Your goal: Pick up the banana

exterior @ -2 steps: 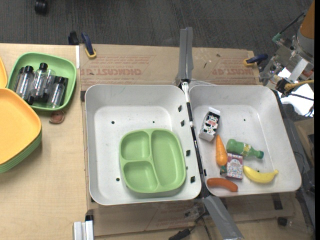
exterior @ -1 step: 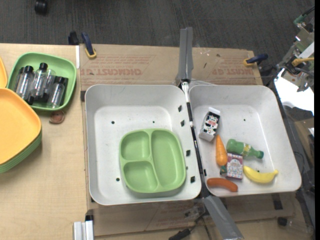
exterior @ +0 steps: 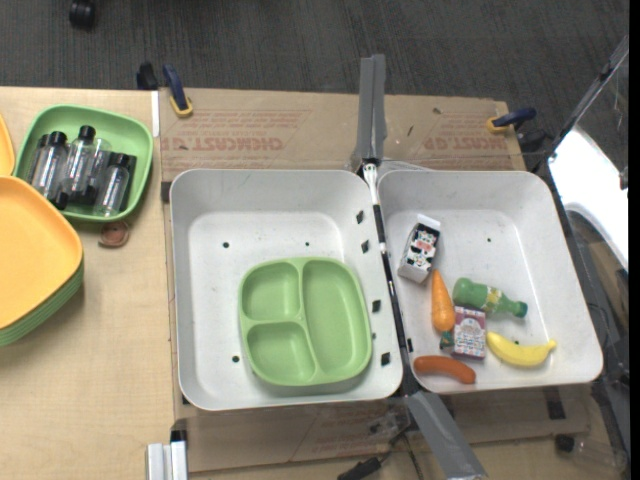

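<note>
Banana [exterior: 520, 350] – smooth, curved, yellow – lies in right bin [exterior: 560, 218], front-right corner, touching the small pink carton [exterior: 469, 332]. Gripper's jaw state: can't tell. Sausage [exterior: 445, 368] sits nr front rim.

Two shallow white plastic bins sit side by side on the bench. The left bin [exterior: 200, 208] holds a green three-compartment plastic tray [exterior: 305, 320] toward its near side. The right bin [exterior: 520, 203] holds six items. A small white milk carton [exterior: 420, 249] lies farthest back. Near of it lies an orange toy carrot [exterior: 441, 302], with a green toy bottle [exterior: 487, 299] to its right. A small pink printed box [exterior: 469, 332] lies near of both. The yellow toy banana [exterior: 519, 349] lies right of the box; a red toy sausage [exterior: 445, 369] lies nearest, left of the banana.
</note>
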`<state>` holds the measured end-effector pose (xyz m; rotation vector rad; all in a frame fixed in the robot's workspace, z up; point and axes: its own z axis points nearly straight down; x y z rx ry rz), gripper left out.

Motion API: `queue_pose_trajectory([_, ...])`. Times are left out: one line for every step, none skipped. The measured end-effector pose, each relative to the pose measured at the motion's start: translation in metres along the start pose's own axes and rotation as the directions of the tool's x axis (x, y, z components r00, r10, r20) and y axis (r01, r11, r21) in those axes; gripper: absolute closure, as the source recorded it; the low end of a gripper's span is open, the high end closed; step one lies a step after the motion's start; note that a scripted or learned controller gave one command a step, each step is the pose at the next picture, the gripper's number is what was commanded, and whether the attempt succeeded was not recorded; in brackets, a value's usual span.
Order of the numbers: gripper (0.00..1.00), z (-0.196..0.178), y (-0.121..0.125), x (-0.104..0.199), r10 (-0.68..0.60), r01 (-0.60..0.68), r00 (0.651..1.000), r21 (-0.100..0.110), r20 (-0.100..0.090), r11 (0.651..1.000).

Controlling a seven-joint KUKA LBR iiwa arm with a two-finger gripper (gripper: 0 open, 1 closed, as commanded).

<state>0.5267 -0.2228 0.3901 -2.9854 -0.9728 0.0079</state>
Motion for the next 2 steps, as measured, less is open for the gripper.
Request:
queue_pose_trajectory([1.0, 0.07, 0.018, 0.056, -0.298, 0.298, 0.955, 0.0, 0.0, 0.955])
queue_pose_trajectory([1.0, 0.135, 0.021, 0.074, -0.593, 0.593, 0.805, 0.0, -0.001, 0.805])
